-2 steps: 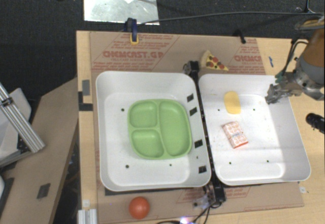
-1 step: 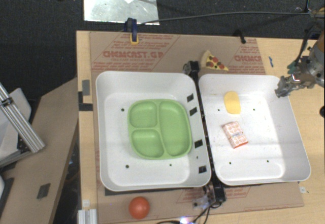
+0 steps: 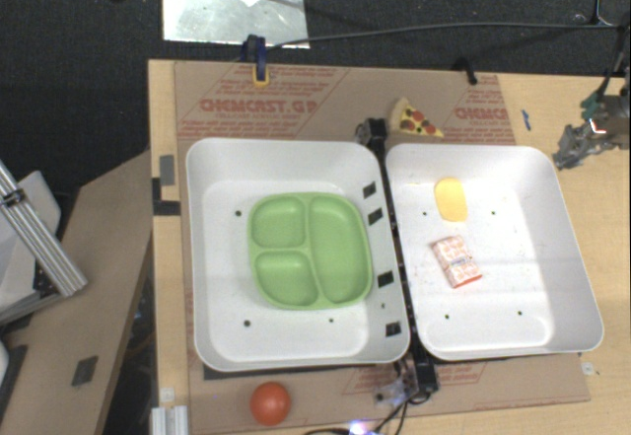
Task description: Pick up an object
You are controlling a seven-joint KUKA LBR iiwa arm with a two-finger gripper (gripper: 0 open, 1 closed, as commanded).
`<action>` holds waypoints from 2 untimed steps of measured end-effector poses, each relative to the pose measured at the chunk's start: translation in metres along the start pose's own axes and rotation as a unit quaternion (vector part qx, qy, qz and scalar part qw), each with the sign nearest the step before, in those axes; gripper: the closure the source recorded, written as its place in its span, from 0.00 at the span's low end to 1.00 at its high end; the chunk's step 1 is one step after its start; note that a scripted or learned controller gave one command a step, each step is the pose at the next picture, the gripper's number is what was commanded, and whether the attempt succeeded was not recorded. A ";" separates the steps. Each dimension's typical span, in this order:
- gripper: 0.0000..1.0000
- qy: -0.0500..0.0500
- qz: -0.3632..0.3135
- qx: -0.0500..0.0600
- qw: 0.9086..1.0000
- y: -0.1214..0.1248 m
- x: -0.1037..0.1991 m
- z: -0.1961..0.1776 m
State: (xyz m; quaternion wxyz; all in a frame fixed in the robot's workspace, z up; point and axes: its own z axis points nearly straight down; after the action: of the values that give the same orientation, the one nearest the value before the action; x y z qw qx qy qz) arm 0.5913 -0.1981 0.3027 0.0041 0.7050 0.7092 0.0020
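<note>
The small red-and-white packet (image 3: 455, 260) lies in the right bin (image 3: 552, 226) — near a yellow piece (image 3: 451, 198) (both loose on the floor). The gripper (image 3: 575, 149) hangs beyond the bin's far right corner — its state unreadable.

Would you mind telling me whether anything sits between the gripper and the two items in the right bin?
Nothing visible does. The gripper sits beyond the right bin's far right corner, and bare white floor separates that corner from the yellow piece and the red-and-white packet. Only the bin's low rim lies between.
</note>
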 end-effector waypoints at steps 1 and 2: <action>1.00 0.002 -0.002 0.003 1.000 -0.004 0.047 0.002; 1.00 0.002 -0.002 0.003 1.000 -0.011 0.095 0.005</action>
State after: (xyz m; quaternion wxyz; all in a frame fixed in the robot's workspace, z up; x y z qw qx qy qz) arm 0.5800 -0.1028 0.2971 0.0001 0.7038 0.7104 0.0012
